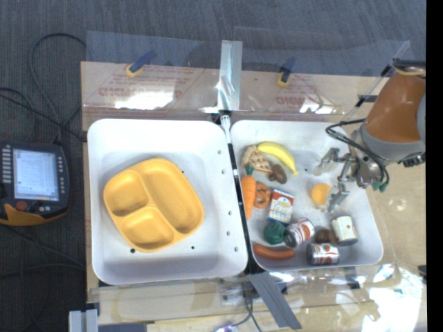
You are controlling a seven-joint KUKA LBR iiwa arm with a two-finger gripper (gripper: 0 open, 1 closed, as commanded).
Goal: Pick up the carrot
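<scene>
We see the carrot lying lengthwise against the left wall of the right bin, its green top toward the far end and its tip pointing near. We judge it a light, rigid toy with a smooth, tapering skin that could slip; the thick upper half looks the surest place to pinch, across its width.

The gripper hangs over the right side of the same bin, well apart from the carrot, its fingers splayed and grasping nothing, just beside a small orange fruit.

Crowding is the trouble, in our view. A pretzel touches the carrot's right flank, a pizza slice and banana lie by its top, and a small carton sits near. The bin wall leaves scant room for a finger on the left.

In the left bin rests 1 yellow divided plate. 3 cans and a sausage fill the near corner.
</scene>
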